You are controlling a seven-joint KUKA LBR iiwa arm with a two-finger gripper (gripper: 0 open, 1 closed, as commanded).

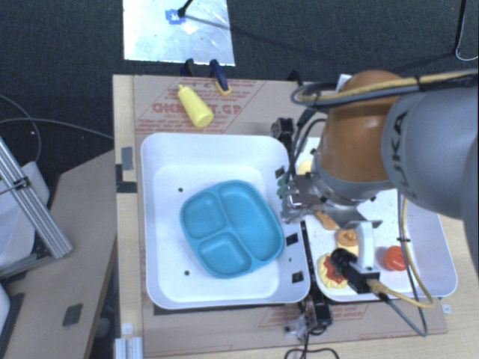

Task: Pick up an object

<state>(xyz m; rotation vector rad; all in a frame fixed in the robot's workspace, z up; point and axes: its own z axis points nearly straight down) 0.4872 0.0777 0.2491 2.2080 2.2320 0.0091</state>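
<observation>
Tan disc [346,237], red ball [394,258], orange chunk [326,219] and a yellow-red piece [328,269] lie in the right bin [432,254]. All of them are to the right of the gripper [298,200] and toward the view's lower edge from it. The chunk is nearest, just beside the gripper. The disc lies just past the chunk, with a thin gap between them. The yellow-red piece rests near the bin's lower left corner, below the gripper. The ball lies farthest out, well apart from it.

The gripper hangs over the seam between the two bins, at the right bin's left wall, under the orange band of the arm [359,152]. The arm covers it from above, so one cannot tell how wide it stands or whether it touches or holds anything.

Left of the gripper, the left bin [161,200] holds a blue plate [232,229] with three wells, lying flat and turned at a slant. The plate's right rim comes close to the gripper, though contact cannot be judged. Up and to the left of the gripper, outside the bins, a yellow bottle [195,105] lies on its side on the bench [247,103]. A blue clamp [219,77] sits just beyond it at the far edge.
</observation>
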